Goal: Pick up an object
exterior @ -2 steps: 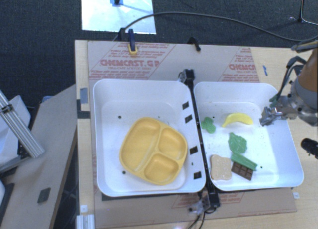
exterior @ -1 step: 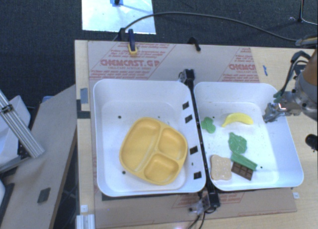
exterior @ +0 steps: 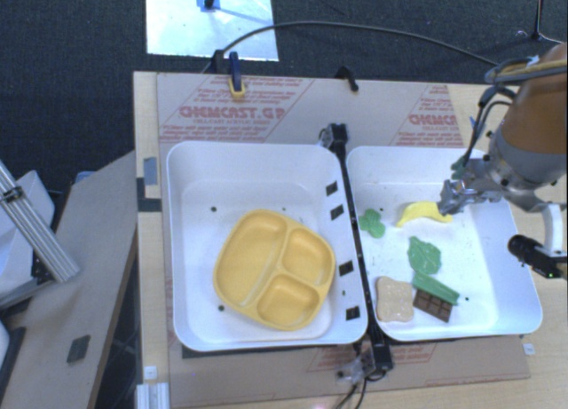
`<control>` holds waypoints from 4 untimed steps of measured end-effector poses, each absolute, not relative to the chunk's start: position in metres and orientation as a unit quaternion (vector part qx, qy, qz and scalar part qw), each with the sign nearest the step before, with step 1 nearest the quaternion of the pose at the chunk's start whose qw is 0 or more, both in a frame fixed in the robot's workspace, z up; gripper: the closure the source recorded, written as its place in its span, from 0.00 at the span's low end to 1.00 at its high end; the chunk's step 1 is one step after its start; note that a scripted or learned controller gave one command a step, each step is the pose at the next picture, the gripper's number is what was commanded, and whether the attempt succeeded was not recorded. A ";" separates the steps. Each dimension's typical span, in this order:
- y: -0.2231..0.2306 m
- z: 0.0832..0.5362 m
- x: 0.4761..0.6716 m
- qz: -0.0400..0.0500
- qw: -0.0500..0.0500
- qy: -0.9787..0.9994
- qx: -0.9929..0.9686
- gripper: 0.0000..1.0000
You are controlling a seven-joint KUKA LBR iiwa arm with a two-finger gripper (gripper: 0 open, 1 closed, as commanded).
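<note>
In the right bin [exterior: 497, 310] lie a yellow banana-shaped piece [exterior: 421, 213], a small green piece [exterior: 372, 223], a larger green leafy piece [exterior: 424, 255], a tan cookie-shaped piece [exterior: 395, 299] and a brown and green bar [exterior: 434, 299]. My gripper [exterior: 451, 197] hangs low at the right end of the yellow piece, right against it. Whether anything sits between its fingers is hidden by its own body.
The left bin [exterior: 191, 221] holds a yellow divided tray [exterior: 274, 268]. A black ridge with clips [exterior: 348, 221] separates the two bins. The right half of the right bin is bare white floor.
</note>
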State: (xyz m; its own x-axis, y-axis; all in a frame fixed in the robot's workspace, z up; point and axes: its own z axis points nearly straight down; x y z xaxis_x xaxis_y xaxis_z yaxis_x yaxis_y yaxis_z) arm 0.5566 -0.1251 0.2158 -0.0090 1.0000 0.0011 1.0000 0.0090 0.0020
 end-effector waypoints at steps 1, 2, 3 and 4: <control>-0.075 0.227 0.563 0.002 0.001 0.711 0.703 1.00; -0.017 0.218 0.574 0.001 0.000 0.711 0.703 1.00; 0.038 0.230 0.581 0.002 0.000 0.711 0.704 1.00; 0.088 0.219 0.591 0.001 0.000 0.710 0.704 1.00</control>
